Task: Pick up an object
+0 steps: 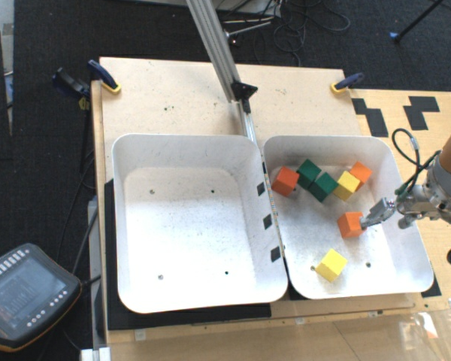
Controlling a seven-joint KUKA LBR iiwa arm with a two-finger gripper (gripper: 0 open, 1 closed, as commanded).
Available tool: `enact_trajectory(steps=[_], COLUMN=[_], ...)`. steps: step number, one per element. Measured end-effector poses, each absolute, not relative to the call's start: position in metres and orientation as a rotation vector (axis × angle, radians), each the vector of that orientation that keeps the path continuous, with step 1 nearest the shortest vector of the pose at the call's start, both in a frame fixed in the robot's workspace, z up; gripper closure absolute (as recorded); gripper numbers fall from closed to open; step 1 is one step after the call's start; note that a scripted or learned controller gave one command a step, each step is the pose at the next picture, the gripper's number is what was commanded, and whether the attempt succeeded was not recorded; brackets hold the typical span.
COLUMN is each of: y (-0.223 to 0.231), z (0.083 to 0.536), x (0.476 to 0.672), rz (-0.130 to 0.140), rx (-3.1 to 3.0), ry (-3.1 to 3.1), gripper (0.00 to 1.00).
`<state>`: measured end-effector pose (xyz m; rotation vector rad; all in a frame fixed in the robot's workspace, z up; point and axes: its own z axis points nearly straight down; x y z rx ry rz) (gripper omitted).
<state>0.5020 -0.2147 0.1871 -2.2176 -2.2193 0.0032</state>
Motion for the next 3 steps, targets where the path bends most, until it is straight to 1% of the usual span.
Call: enact_trajectory(steps=[1, 2, 3], y=[-0.215, -0.215, -0.215], z=[0.123, 0.094, 0.106], x=[0.502, 0.502, 0.503], rz=[0.004, 0.001, -0.002], rx=[-2.218, -2.222, -2.223], ry=[-2.217, -2.221, -2.223], gripper=[0.00, 0.00, 1.00])
